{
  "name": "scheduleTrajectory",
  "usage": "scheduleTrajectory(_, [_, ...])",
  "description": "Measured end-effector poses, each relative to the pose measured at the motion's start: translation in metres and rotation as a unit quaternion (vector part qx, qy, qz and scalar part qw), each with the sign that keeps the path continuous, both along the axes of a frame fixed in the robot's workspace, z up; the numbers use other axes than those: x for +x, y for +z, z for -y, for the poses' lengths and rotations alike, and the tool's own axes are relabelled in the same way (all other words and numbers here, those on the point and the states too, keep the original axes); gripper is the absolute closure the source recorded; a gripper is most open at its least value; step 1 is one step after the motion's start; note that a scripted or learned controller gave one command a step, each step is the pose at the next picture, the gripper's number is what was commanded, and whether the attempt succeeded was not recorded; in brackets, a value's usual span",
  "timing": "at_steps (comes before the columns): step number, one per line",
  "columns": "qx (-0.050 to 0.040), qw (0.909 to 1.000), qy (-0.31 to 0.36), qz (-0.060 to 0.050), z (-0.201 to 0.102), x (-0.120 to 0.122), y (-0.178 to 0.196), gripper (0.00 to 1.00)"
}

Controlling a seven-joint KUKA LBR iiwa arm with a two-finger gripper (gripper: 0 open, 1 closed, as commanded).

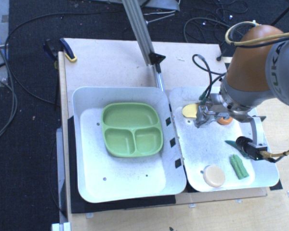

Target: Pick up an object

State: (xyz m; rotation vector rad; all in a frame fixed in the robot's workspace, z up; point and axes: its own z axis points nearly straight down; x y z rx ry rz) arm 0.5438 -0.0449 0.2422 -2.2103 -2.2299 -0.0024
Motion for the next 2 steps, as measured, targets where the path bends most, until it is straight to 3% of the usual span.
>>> scheduleTrajectory(2, [-0.0003, 1.0, 0.0, 0.001, -0.118, -0.009, 0.0, 1.0])
